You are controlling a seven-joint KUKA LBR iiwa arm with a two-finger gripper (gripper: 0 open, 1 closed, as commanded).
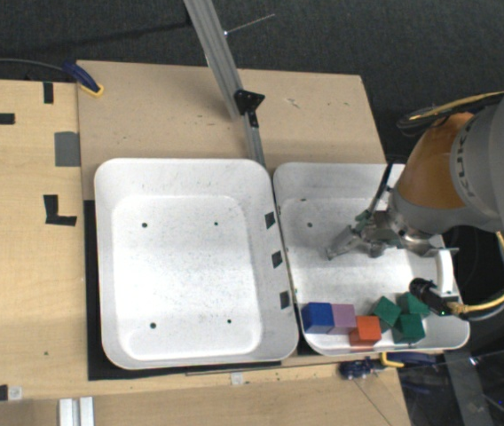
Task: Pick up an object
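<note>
While the gripper [334,250] hangs over the right bin [323,185], its jaws' state is unclear (nothing visibly between them); blocks [365,318] cluster along the near wall.

We see small blocks clustered along near edge of right bin [323,193]: blue block [318,316] leftmost, purple block [344,316] touching it, orange block [367,328] just beside, two green blocks [387,309] [409,327] at right, all resting flat.
</note>
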